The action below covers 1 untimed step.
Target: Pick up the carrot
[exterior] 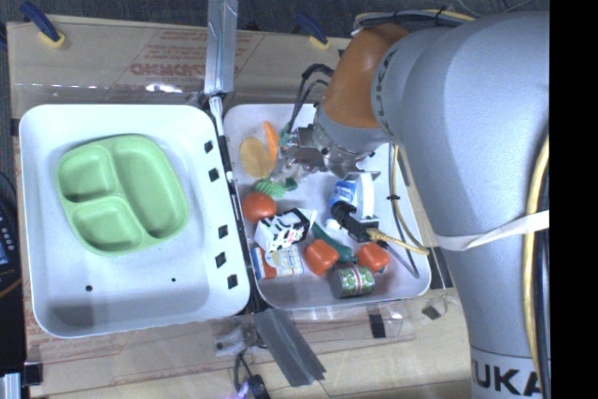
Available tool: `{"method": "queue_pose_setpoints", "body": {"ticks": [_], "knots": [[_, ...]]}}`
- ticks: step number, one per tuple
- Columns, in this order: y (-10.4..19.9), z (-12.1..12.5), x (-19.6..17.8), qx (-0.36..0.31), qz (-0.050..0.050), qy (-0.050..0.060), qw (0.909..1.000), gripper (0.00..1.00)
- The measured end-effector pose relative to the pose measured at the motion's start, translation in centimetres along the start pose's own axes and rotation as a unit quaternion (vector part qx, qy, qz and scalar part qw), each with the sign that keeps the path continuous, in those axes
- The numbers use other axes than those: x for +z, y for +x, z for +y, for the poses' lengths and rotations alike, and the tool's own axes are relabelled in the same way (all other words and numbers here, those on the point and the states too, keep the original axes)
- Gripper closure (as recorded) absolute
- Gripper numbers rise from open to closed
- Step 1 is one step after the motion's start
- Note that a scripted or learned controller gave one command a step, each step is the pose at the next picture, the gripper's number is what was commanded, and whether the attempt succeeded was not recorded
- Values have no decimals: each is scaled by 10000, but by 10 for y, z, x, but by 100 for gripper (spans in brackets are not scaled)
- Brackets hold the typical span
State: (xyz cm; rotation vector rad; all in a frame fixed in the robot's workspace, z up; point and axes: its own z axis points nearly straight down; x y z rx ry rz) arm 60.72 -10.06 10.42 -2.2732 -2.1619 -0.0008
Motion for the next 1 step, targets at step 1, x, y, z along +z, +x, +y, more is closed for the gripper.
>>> {"method": "queue_pose_setpoints", "body": {"ticks": [1], "knots": [[35,45,-88,935,-17,-6,9956,100]]}}
